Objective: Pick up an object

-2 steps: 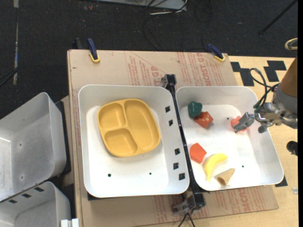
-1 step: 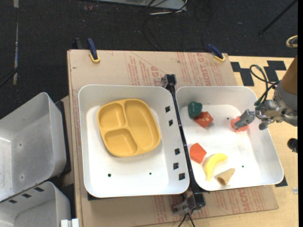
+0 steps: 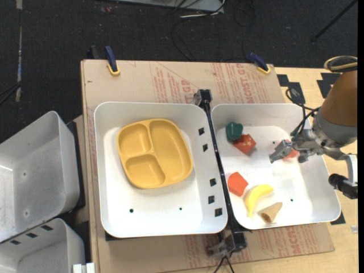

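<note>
My gripper (image 3: 289, 154) hangs over the right bin (image 3: 318, 209), near its right middle, with its two fingers spread apart. A small red piece (image 3: 290, 151) shows between the fingers, and I cannot tell whether they touch it. To the gripper's left lie a dark green object (image 3: 234, 131) and a red block (image 3: 245, 144). Nearer the front of the bin are an orange-red block (image 3: 238, 183), a yellow banana (image 3: 257, 197) and a tan cone (image 3: 272, 211).
The left bin (image 3: 108, 209) holds a yellow divided plate (image 3: 154, 153). A black divider strip (image 3: 215, 164) runs between the two bins. Two more white bins (image 3: 34, 169) stand off the bench at the left. Blue-and-yellow clamps (image 3: 112, 61) grip the bench's far edge.
</note>
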`<action>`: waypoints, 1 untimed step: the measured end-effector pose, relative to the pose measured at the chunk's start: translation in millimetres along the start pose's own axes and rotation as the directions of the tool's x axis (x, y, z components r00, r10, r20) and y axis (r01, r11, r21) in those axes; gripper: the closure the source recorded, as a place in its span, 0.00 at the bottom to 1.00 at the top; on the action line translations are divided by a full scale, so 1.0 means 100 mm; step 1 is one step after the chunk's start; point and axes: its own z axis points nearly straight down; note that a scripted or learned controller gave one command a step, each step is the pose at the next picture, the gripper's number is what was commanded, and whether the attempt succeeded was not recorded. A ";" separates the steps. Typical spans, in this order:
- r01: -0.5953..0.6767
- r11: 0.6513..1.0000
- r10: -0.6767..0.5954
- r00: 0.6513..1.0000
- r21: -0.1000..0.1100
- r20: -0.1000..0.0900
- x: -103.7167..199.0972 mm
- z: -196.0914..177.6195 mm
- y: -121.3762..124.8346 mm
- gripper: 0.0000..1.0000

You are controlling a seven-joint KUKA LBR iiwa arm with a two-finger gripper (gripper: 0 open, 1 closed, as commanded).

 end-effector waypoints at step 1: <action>-0.004 1.000 0.004 1.000 0.001 0.000 0.01 0.50 0.00 0.00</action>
